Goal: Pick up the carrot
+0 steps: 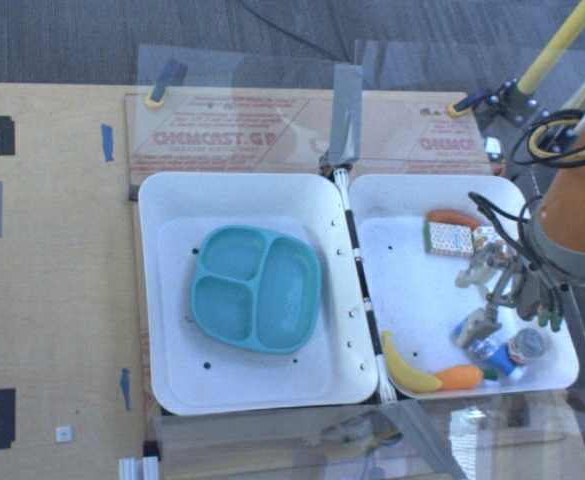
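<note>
The carrot [460, 376] lies untouched at the near edge of the right bin [404, 208], just right of one yellow banana [404, 368], so the pick seems not yet made. Just beyond it, the hand [489, 293] hovers; whether it is clenched, I cannot tell. Farther left, one teal divided plate [257, 289] sits in the second bin [162, 228].

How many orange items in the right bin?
2. One carrot lies at the near edge beside the banana; another orange piece sits at the far side behind a small box. The arm may hide more.
</note>
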Tool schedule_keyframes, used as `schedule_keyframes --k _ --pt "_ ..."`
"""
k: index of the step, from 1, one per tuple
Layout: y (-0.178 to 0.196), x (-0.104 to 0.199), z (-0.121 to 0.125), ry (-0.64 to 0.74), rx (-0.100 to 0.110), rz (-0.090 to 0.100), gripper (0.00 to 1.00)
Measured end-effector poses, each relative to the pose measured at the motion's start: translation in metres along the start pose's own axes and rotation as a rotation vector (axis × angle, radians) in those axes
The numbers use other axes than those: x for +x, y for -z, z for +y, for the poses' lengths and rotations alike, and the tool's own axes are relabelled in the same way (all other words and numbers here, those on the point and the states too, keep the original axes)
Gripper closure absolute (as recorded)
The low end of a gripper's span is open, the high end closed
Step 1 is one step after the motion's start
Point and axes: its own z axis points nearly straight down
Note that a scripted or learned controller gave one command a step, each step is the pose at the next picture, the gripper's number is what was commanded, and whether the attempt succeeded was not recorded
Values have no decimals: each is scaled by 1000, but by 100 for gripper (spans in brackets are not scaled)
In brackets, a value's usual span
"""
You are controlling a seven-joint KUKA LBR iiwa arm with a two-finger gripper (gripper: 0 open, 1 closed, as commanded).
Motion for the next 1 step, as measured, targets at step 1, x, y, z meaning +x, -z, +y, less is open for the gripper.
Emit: schedule_keyframes --k 1 --pt "-56 7 19 266 0 5 0"
